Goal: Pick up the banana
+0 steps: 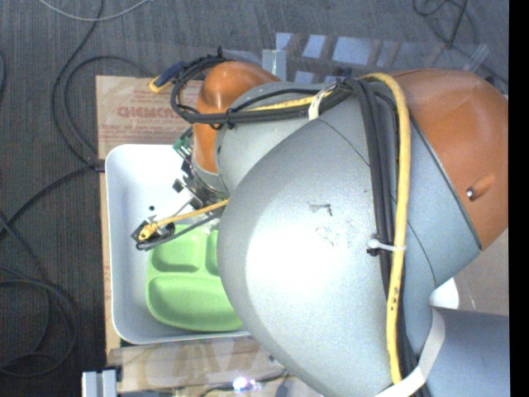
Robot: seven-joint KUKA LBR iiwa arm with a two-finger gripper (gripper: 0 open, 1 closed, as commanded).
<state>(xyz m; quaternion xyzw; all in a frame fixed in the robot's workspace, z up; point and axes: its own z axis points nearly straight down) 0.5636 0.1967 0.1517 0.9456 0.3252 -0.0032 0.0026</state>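
Arm: the grey KUKA arm (pixel 331 238) blocks most of our view.
Bin: shallow white bin (pixel 124 222) at left holds a green plastic tray (pixel 186 292).
Gripper: state, we cannot tell.
Banana: possibly hidden beneath; we expect it soft and light, best gripped mid-body.

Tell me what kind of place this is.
Likely a robotics lab or test cell. A large grey and orange arm reaches over a white bin holding a green tray, and loose cables trail across grey carpet.

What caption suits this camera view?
Grey-and-orange arm looms over a white bin holding a green tray.
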